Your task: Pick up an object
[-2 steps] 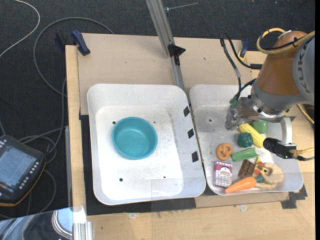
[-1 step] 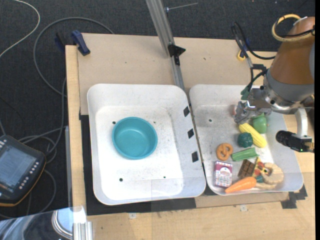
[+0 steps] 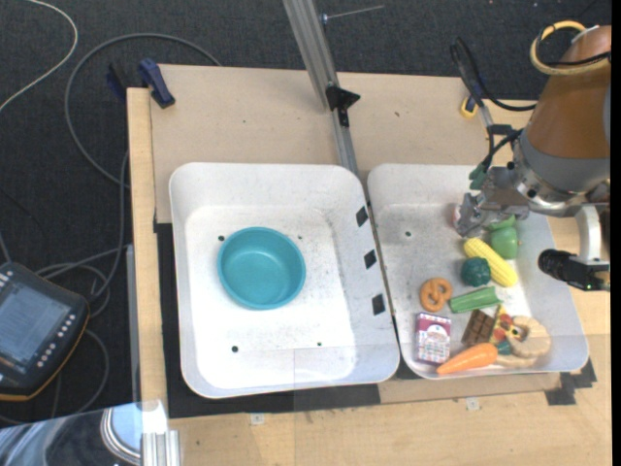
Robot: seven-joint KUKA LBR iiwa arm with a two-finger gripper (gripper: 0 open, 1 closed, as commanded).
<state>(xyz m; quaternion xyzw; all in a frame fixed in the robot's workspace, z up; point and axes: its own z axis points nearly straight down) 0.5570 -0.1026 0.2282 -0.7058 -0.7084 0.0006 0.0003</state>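
Camera view shows the hand (image 3: 475, 212) low in the right bin (image 3: 408, 202), near its far wall, just beside a green pepper (image 3: 504, 234) and a yellow corn cob (image 3: 490, 258); whether it is clenched cannot be told. More toys crowd the bin's near right corner. A teal bowl (image 3: 261, 267) sits in the left bin (image 3: 194, 192).

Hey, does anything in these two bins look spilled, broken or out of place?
Nothing stands out. The teal bowl sits upright in the left bin; the toy foods, like the carrot and corn, lie jumbled inside the right bin.
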